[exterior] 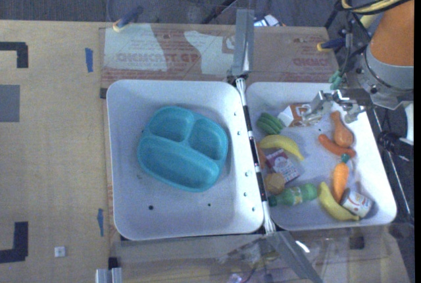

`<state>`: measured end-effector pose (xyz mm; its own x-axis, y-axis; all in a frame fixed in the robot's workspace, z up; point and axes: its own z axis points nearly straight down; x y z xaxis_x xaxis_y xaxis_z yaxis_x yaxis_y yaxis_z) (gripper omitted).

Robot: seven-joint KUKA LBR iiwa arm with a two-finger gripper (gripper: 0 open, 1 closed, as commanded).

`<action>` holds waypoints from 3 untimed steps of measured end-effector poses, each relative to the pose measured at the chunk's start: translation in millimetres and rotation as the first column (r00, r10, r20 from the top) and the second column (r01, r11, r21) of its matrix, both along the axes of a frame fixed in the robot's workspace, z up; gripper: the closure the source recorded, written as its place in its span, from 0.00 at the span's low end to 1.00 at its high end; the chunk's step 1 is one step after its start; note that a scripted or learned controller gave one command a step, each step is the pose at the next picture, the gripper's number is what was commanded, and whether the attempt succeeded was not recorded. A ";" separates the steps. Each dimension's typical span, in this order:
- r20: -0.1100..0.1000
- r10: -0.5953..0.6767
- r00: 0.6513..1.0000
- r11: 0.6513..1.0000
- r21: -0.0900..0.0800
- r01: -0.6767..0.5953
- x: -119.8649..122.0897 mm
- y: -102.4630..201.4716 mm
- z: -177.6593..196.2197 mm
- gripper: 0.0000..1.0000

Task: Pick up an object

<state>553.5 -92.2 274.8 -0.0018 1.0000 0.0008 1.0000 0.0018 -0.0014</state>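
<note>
Near edge, right bin: a banana lies along the front wall, a small can touching its right end, a green bottle lying on its side just to its left. Above these, a carrot, a small packet and a second banana. Left bin holds a blue divided plate.

Mid to far right bin: an orange, drumstick-like toy, a second carrot just below it, a green vegetable, a white carton against the back.

Gripper hangs over the far right corner, just above the drumstick and beside the carton. Nothing visible between its fingers; from this angle I cannot tell whether they stand wide or narrow.

No pick made yet; likely target is the drumstick or the carton.

Risks: items sit crowded, so a descent could land on two at once or nudge the drumstick into the carrot. Rounded toys may squirt out of a pinch. Back wall is near; fingers could strike it.
</note>
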 end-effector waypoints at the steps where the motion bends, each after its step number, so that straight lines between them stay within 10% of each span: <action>1: 0.002 -0.049 0.999 0.999 0.000 0.049 2.0 -10.0 -166.7 0.00; 2: 0.005 0.113 0.994 0.994 -0.001 -0.113 71.3 -17.5 -188.7 0.00; 3: 0.012 0.111 0.994 0.994 -0.003 -0.111 73.1 -17.8 -176.6 1.00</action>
